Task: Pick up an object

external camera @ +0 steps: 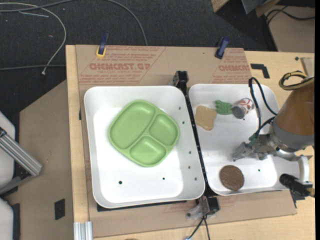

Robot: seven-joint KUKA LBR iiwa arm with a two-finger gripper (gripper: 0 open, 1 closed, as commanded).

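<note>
The right bin (260, 181) holds several small objects. A tan, bread-like piece (205, 117) lies at its back left. Beside it are a green toy (223, 106) and a small red, white and grey object (242, 107). A brown round disc (232, 177) rests near the bin's front edge. My gripper (240, 154) hangs low over the bare middle of this bin, pointing left. It is just above and to the right of the brown disc and well in front of the green toy. Nothing is visible in it.
The left bin (100, 174) carries a green divided plate (144, 132) at its centre. The arm's orange band (300, 109) and grey wrist (287, 141) cover the right bin's right side. A black cable (257, 96) loops over its back right corner.
</note>
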